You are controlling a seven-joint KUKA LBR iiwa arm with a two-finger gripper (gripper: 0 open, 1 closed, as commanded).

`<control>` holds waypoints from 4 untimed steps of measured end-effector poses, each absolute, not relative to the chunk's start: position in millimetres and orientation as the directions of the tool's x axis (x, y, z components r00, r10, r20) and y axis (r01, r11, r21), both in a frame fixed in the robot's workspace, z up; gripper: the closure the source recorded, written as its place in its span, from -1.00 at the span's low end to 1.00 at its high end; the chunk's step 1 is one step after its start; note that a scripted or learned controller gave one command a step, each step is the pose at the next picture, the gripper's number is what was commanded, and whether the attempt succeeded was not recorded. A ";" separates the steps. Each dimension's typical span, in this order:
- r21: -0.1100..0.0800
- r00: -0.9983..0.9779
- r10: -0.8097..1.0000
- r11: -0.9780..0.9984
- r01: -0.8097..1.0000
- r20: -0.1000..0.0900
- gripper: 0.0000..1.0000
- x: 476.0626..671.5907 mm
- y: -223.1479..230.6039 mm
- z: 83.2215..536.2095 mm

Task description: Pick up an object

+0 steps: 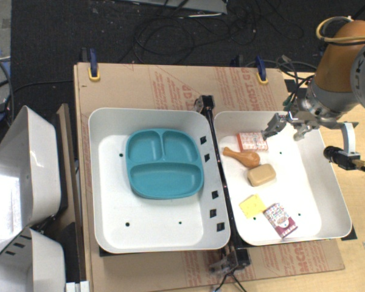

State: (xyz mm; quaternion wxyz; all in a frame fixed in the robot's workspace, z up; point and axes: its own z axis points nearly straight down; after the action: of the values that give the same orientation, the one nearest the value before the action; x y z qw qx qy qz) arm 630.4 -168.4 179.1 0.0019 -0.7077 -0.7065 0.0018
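Camera view has the pincer (287, 126) hanging spread over the far part of the right bin (328, 181), with nothing between its fingers, just right of a small red-and-white box (252, 141). That box is the nearest thing to take. It lies flat against the bin floor, looks light and stiff, and would likely be best gripped across its short sides. Touching or nearly touching it on the near side lies a tan drumstick toy (243, 157), smooth and rounded, which might slip unless taken at the narrow shank. Just below sits a tan block (261, 175), soft-looking and chunky, an easy shape to pinch across its middle. Nearer the front edge are a yellow square (252, 206), thin and probably spongy, and a pink packet (280, 219), flat and light.

The box sits close to the divider between the bins, so a finger has little room on that side; the bin's right half is open white floor, giving the arm free space to come down. The left bin (109, 163) carries a teal tray (165, 163), well apart from all this
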 end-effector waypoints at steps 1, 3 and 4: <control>-0.004 0.001 1.000 -0.001 1.000 0.000 -1.00 630.6 -171.9 135.0; 0.002 0.000 1.000 0.000 1.000 -0.001 1.00 631.5 -171.4 103.0; 0.007 -0.004 1.000 0.004 1.000 -0.001 1.00 639.4 -163.8 152.5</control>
State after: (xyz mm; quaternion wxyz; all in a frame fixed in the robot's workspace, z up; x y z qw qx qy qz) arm 639.4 -163.8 152.5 -0.0031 -0.7058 -0.7084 -0.0021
